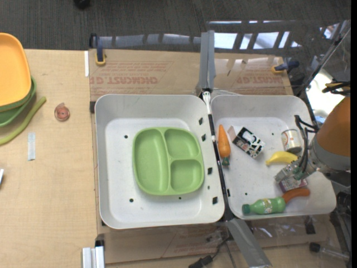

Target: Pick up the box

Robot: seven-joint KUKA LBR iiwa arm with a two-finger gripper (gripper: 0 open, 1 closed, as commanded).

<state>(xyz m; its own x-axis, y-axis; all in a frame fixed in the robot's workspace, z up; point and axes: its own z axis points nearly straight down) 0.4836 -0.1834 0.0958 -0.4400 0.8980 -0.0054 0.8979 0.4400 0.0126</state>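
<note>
Tool, grip state unclear, hovers low in the right white bin, apart from the small black-and-white printed box.

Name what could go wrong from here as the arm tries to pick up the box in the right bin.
1. The gripper sits low among the banana and an orange item, well away from the box; it may grab or knock those instead.
2. The box lies tilted close to the carrot, so a grasp there could catch or push the carrot.
</note>
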